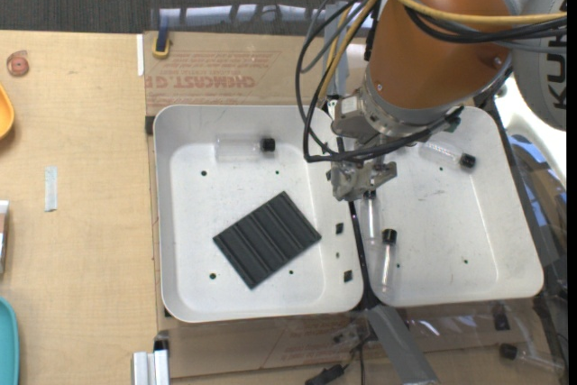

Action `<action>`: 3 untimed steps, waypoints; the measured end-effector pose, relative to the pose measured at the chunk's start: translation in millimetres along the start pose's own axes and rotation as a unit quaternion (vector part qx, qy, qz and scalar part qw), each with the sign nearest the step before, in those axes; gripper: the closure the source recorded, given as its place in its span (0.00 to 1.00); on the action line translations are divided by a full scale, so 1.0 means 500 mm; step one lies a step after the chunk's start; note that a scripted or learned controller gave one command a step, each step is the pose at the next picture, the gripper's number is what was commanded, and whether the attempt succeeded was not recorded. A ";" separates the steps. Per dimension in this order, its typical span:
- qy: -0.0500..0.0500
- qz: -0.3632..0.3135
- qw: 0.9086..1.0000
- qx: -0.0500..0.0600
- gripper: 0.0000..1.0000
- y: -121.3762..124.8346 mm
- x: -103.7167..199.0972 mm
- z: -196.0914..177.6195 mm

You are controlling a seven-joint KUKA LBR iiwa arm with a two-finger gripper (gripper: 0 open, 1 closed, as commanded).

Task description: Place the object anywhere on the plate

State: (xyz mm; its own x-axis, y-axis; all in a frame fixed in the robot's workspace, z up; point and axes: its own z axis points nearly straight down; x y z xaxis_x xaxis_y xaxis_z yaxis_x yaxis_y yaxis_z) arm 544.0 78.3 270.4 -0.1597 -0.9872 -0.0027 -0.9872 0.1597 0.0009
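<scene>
1. We count two white bins, left (171, 221) and right (505, 221), and one dark ribbed plate (267, 239) in the left bin.
2. One clear tube with black cap (386, 255) lies in the right bin, long axis near-vertical in the view.
3. We cannot tell the gripper (361, 180) opening.

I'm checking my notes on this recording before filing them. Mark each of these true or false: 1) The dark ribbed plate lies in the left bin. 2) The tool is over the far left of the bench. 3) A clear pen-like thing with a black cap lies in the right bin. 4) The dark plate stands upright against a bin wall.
1) True: the dark ribbed plate lies flat in the left bin.
2) False: the tool hangs near the seam between the two bins.
3) True: the clear pen-like thing lies in the right bin, near its left wall.
4) False: it lies flat on the bin floor, turned at a slant.
</scene>
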 end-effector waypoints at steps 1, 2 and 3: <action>-0.001 -0.109 0.994 0.001 1.00 0.090 0.093 -0.100; 0.000 -0.231 0.973 -0.001 1.00 0.144 -0.062 0.023; 0.000 -0.231 0.973 -0.001 0.00 0.144 -0.062 0.023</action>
State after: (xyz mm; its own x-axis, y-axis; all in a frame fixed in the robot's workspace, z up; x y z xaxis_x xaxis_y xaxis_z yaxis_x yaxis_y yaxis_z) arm 477.8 120.4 259.1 0.3011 -0.9536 -0.0041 -0.9536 -0.3011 0.0018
